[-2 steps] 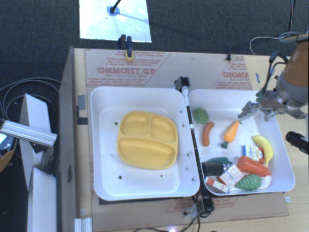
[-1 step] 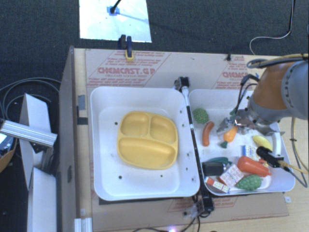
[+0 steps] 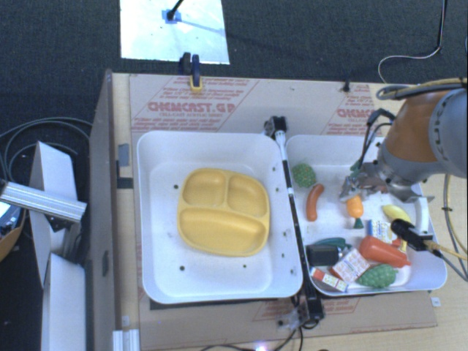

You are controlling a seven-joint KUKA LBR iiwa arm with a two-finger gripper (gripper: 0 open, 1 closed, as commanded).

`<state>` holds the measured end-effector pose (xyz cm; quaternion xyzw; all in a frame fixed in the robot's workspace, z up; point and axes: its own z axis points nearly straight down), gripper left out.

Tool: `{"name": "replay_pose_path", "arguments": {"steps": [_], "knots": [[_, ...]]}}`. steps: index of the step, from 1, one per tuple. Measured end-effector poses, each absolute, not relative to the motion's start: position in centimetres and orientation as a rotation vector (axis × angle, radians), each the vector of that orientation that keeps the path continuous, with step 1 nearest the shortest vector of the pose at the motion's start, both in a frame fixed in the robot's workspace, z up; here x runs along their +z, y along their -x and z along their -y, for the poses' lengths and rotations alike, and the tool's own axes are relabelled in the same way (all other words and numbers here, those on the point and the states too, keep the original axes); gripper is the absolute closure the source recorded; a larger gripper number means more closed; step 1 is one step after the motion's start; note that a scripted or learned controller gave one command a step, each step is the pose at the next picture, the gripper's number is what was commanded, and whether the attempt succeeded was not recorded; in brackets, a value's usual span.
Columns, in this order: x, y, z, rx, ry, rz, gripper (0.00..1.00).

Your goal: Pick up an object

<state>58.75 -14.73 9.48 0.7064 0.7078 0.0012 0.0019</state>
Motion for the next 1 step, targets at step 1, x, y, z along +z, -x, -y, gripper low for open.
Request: {"name": "replay_pose_path", "arguments": {"steps": [1], "knots": [[18.58, -60.84, 7.67, 0.006, -2.214, -2.224, 1.0]]}}
